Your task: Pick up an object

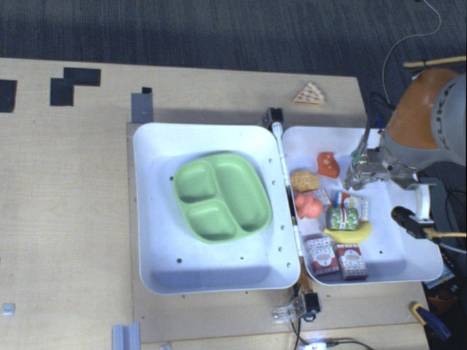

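Tool (355, 181) over the right bin (408, 265).
Whether it is spread or pinching cannot be told; banana (349, 233) lies just below.

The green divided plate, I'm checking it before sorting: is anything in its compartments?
Empty. The green divided plate in the left bin shows three bare green compartments.

Toys crowd the right bin's (408, 265) left half, its right half lying bare; a green tray (221, 196) occupies the left bin's (157, 268) middle.
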Available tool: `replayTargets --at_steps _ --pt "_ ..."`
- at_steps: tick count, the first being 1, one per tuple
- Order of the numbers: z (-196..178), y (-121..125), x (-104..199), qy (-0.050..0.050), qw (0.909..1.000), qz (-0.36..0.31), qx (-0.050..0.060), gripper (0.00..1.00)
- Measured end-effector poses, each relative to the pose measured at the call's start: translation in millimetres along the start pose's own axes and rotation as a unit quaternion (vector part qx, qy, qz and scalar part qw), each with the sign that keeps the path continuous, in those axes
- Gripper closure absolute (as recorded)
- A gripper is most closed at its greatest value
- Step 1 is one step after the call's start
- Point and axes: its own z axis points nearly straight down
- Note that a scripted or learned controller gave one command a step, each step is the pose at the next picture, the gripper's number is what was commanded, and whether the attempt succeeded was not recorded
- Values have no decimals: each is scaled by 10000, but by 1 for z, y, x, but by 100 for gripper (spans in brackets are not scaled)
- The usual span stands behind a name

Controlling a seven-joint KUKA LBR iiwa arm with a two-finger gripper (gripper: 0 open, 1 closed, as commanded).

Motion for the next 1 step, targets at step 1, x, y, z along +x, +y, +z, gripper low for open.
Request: replayTargets --at_steps 1 --pt "0 0 0 1 10000 0 2 0"
